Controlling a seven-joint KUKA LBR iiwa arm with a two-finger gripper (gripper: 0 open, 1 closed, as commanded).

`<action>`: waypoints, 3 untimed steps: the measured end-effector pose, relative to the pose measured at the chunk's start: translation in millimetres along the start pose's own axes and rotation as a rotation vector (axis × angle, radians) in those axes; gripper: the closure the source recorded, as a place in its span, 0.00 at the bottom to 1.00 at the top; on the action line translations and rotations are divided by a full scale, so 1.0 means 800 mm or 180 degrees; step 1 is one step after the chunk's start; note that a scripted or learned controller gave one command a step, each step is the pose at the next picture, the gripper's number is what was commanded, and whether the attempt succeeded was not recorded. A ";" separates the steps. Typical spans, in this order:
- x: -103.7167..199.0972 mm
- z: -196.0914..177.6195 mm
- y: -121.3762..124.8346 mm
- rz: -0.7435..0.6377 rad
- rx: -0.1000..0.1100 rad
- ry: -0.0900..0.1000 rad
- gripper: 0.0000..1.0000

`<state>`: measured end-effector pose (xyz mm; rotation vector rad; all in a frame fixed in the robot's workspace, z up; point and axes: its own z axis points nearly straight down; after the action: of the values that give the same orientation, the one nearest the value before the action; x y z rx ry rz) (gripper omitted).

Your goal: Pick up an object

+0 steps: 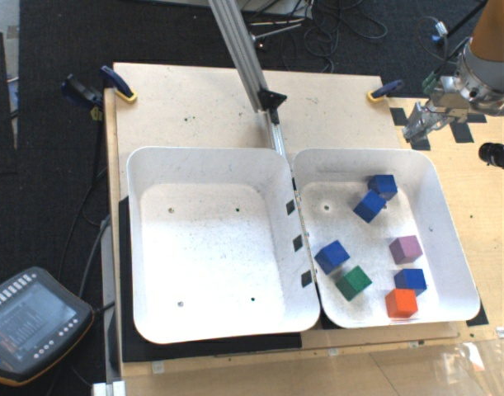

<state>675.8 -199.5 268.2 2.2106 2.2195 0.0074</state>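
My end effector [418, 126] hangs over the bare table [334, 106] just beyond the far right corner of the right bin [449, 213], outside its rim and apart from everything in it; nothing sits between its tips, though whether they are spread or pinched I cannot tell from this slant. I judge this to be a waiting spot, off to the side so the bins lie open to the camera. The things I could pick all lie in the right bin: two blue cubes [377, 196] touching each other toward the far side, another blue cube [332, 255] near the divide with a green cube [353, 282] just beside it, a purple cube [406, 248] toward the right wall, and a fourth blue cube [410, 280] pressed against an orange cube [402, 303] at the near edge. The purple one stands most alone, so it looks the easiest; the paired ones would crowd my tips. The left bin [144, 221] holds no cubes. A slanted metal pole [239, 44] crosses the far side and ends at the seam between the bins, well clear of my path from the right. Clamps [120, 85] hold the far corners, and a control pendant [29, 324] lies off the table at near left.
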 end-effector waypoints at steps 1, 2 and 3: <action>0.000 -0.019 0.001 0.0003 0.0017 0.0005 1.00; 0.051 -0.015 -0.019 -0.0006 0.0033 0.0013 1.00; 0.123 0.001 -0.030 -0.0012 0.0036 0.0016 1.00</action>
<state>651.4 -101.2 266.7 2.2146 2.2319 0.0003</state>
